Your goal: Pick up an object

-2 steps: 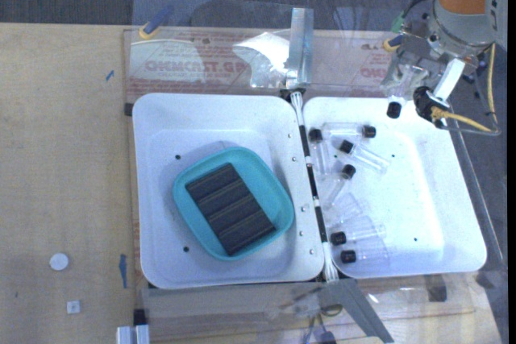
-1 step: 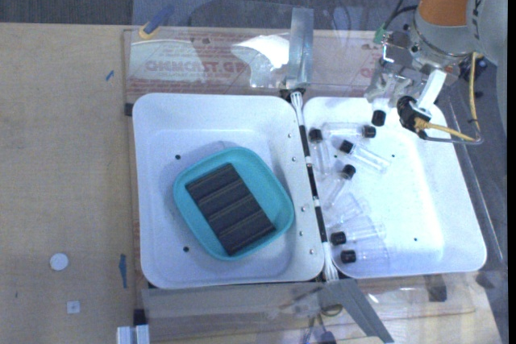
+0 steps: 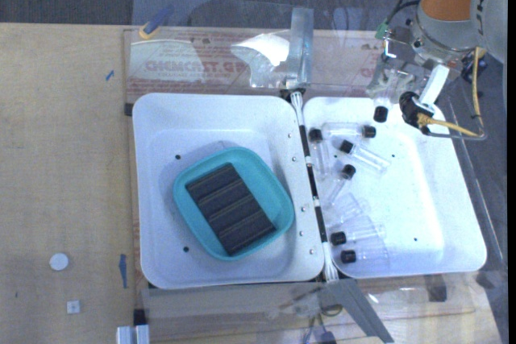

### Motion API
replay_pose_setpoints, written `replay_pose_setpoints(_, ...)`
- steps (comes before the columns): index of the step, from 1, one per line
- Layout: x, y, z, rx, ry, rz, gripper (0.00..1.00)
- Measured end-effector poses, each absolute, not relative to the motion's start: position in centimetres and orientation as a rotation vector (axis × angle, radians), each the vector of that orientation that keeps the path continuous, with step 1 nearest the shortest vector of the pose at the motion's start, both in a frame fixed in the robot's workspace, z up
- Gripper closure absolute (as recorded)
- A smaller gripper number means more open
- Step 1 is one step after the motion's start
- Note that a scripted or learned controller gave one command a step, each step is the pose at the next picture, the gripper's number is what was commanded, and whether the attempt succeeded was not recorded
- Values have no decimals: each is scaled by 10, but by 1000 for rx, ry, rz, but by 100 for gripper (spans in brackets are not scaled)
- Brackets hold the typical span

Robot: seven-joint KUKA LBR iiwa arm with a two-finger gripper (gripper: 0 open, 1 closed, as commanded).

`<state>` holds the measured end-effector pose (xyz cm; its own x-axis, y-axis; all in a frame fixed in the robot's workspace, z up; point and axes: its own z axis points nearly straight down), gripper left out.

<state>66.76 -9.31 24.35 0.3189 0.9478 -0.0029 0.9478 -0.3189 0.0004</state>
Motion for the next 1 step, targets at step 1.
replay_pose_setpoints(1,666,-170,137,2402,2027,-3,100)
